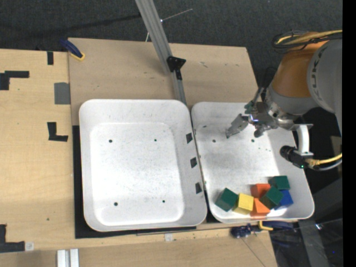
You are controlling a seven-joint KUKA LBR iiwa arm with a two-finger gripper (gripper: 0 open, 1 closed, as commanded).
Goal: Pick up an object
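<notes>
Several small blocks lie clustered at the near end of the right bin [233, 157]: a dark green cube [226, 199], a yellow block [244, 203], an orange block [260, 206], another orange piece [259, 190], green blocks [278, 183] and a blue block [285, 199]. My gripper [246, 127] hangs over the far part of the right bin, well away from the blocks. Its two fingers are spread apart with nothing between them.
The left bin [136, 163] sits beside the right one, with black clips on the shared edge. A slanted metal pole [158, 29] rises behind the bins. A blue clamp [247, 231] lies at the bench's front edge. Cables hang by the arm on the right.
</notes>
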